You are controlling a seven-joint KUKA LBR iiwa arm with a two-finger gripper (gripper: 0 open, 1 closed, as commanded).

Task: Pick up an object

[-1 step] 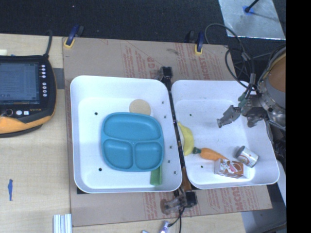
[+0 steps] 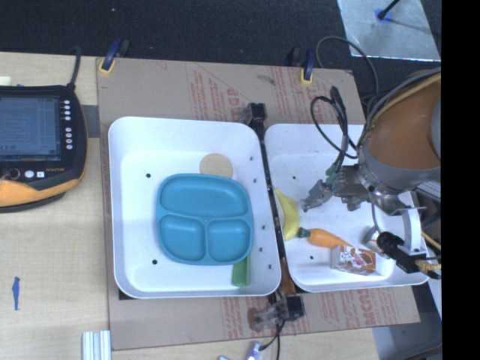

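Hand (image 2: 319, 195) low — over right bin (image 2: 300, 145)

Blue tray (image 2: 204, 218) covers part of a tan disc (image 2: 217, 163) and a green item (image 2: 241, 274) — arm (image 2: 401, 137) hides the right bin's (image 2: 315, 276) far corner.

The arm (image 2: 401, 137) was a bulky rounded body, grey at its lower edge with a broad orange band across it. Black cables (image 2: 337, 118) looped from it toward the dark grey metal gripper (image 2: 319, 196), a cluster of angular parts.
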